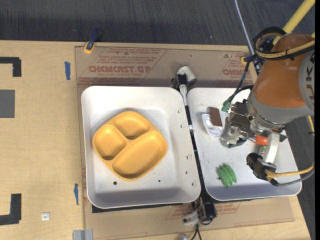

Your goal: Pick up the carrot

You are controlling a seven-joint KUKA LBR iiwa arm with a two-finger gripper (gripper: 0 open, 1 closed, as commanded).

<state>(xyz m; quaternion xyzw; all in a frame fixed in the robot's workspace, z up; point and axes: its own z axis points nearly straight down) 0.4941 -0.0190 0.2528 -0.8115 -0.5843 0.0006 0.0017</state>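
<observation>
In the right bin [287, 189], a small orange-red piece [261, 140] that looks like the carrot peeks out beside the arm's wrist; most of it is hidden. My gripper [231, 139] hangs low over the middle of this bin, just left of the orange piece. The grey arm with its orange band [280, 79] covers the bin's right side from above.
A green leafy toy [227, 174] lies near the right bin's front, below the gripper. A brown and white item [213, 121] lies to the gripper's left, near the divider. The left bin [100, 184] holds a yellow three-part plate [130, 144]. Cables loop at the right bin's front right corner.
</observation>
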